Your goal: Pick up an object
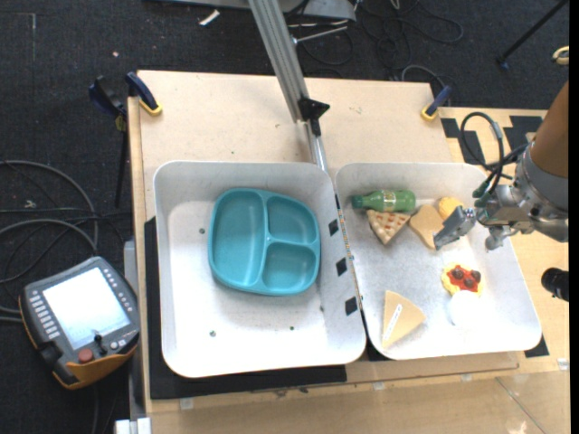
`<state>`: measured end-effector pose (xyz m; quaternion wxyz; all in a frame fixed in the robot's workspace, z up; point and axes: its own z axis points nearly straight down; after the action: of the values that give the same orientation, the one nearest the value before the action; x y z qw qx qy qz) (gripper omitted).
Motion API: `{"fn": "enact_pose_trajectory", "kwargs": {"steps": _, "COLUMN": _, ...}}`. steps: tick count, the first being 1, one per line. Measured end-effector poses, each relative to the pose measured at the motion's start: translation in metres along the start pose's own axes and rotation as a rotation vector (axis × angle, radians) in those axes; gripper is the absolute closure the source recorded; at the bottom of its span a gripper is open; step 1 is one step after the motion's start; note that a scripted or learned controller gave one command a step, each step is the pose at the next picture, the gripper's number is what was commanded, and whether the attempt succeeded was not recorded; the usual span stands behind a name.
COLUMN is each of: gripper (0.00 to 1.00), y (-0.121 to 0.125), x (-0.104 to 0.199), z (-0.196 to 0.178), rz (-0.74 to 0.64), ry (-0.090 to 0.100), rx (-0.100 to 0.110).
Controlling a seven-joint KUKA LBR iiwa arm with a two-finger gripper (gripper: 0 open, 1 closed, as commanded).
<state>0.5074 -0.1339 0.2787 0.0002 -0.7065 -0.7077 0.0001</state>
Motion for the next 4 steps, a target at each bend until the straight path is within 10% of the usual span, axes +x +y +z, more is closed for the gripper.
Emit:
{"fn": "enact_pose_trajectory", "kwargs": {"steps": 1, "gripper": 0.00, "y": 0.000, "x": 0.000, "z": 0.000, "rz": 0.001, "ry": 0.000, "rx": 0.000}}
{"fn": "enact_pose_trajectory", "kwargs": {"steps": 4, "gripper": 0.00, "y": -0.001, "x": -0.004, "z": 0.174, "rz": 0.002, "ry": 0.001, "rx": 0.006}}
